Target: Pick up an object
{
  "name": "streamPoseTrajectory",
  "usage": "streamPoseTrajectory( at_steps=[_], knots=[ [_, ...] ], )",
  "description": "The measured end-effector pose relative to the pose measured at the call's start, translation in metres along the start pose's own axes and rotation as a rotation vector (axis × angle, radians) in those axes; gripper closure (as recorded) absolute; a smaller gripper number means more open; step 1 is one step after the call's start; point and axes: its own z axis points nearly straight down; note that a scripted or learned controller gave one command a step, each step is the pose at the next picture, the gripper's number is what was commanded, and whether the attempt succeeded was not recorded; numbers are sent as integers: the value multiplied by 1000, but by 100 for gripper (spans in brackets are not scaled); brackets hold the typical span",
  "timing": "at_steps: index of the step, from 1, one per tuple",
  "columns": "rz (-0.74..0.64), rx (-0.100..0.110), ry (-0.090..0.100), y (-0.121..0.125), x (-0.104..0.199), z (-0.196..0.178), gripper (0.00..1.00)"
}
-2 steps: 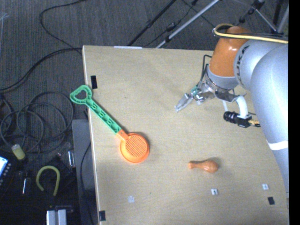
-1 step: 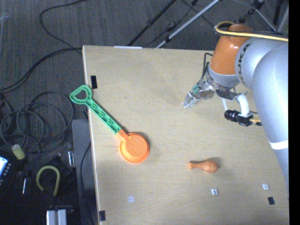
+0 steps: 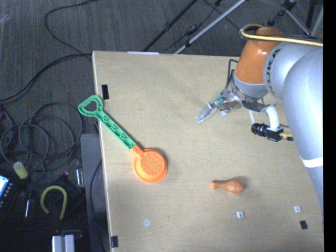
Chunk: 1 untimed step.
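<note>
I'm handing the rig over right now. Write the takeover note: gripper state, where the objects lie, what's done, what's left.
Gripper: above the upper middle of the tan bench surface, holding nothing; whether its fingers are open cannot be told.
Orange round sieve with a green plastic handle: lying flat at the left, handle pointing to the upper left corner.
Small orange pear-shaped toy: lying on its side, lower middle, apart from the sieve.
Done: nothing lifted.
Left: pick up one object; the pear-shaped toy looks nearer.

Black cables coiled on grey carpet; possibly tripod legs.
</note>
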Motion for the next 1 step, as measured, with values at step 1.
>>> streamPoseTrajectory(
  at_steps=[1],
  knots=[
    [0, -1, 1, 0, 1, -9, 100]
  ],
)
